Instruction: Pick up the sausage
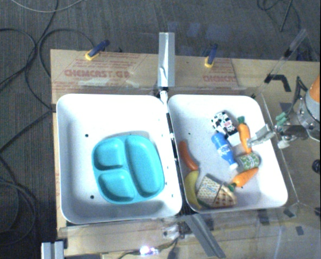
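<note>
Currently I see sausage (187, 155) at right bin's (268, 198) left wall; gripper (258, 138) near right rim, grip state unclear.

I have one fixed camera, set high above the counter (122, 72) and looking down at a slight slant. It takes in both white bins (74, 123) whole, with floor beyond; probably mounted at moderate height.

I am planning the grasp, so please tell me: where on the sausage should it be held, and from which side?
Probably take the sausage at its middle, coming straight down from above, closing across its narrow width. It lies flat and slanted by the left wall of the right bin, with its lower end near the banana, so the upper half is freer.
</note>
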`<state>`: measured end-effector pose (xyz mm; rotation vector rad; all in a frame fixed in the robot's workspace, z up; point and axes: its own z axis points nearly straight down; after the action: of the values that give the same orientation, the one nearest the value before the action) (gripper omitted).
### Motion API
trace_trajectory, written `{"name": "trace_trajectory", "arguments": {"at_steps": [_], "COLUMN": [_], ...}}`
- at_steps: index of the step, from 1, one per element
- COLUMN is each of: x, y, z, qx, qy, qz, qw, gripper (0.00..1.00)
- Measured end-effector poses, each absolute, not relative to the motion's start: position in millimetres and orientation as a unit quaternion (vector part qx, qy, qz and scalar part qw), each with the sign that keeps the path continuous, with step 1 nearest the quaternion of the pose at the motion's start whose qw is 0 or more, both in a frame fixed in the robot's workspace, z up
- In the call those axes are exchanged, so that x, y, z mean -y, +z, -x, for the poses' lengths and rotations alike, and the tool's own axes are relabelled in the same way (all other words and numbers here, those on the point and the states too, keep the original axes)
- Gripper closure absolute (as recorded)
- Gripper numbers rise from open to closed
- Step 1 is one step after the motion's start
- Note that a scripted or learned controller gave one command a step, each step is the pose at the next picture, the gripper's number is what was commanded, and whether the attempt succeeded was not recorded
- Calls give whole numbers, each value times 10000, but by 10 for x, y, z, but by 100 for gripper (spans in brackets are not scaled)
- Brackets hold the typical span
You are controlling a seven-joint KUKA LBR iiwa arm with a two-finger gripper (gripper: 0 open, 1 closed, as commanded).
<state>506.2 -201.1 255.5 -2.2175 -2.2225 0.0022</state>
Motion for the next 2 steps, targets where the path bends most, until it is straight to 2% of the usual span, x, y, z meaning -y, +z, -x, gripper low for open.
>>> {"name": "trace_trajectory", "arguments": {"at_steps": [1,2], "x": [1362,1682], "y": [2009,1954], "z": [-5040,-4883], "qx": [7755,7941], "qy": [0,3], "qz": [6314,6078], "qw": [7,2], "gripper": [0,0]}}
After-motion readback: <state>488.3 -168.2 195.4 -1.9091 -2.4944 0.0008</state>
